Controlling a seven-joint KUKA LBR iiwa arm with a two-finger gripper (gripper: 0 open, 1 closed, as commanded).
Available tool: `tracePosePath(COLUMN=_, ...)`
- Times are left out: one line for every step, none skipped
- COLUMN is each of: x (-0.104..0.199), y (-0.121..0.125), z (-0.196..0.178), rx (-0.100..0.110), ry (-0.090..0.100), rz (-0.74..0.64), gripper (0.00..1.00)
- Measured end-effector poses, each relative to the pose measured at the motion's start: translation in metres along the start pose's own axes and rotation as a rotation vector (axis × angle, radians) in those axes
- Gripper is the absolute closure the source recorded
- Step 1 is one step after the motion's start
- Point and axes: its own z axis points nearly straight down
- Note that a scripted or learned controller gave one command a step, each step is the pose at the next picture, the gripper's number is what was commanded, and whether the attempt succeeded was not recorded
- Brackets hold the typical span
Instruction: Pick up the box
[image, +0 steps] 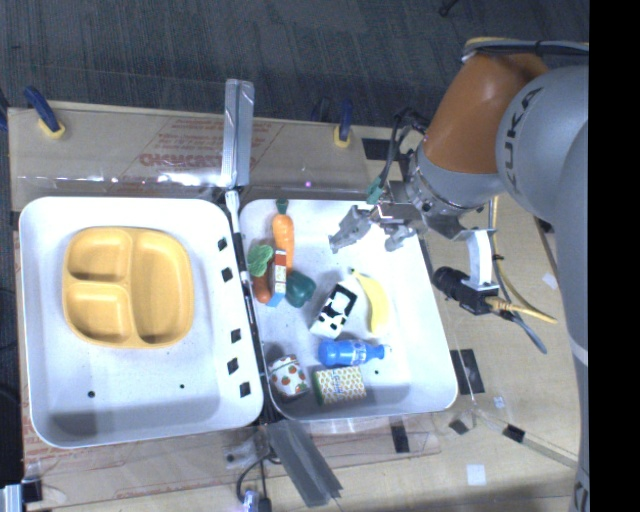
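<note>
Even, bright light; slight softness.

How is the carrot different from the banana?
The carrot is orange with a green top, while the banana is pale yellow. The carrot looks straight and points up and down in the picture; the banana curves. The carrot lies near the left wall of the right bin, touching other toys, and the banana lies nearer the middle, beside the black-and-white box. Both are food-shaped things lying flat in the same bin.

dark carpet floor (200, 40), cardboard-covered bench (180, 140), blue clamps (42, 110) at its edge
</note>
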Motion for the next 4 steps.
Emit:
tracePosePath(x=0.026, y=-0.007, z=0.135, rx=-0.028, ry=-0.004, rz=0.101, gripper=0.0)
tracePosePath(x=0.069, y=-0.011, z=0.065, rx=-0.001, ry=0.0, rz=0.311, gripper=0.0)
tracePosePath(x=-0.001, y=-0.052, z=0.156, rx=-0.003, ry=0.0, rz=0.187, gripper=0.0)
tracePosePath(x=-0.026, y=-0.105, z=0.165, rx=-0.001, ry=0.002, rz=0.227, gripper=0.0)
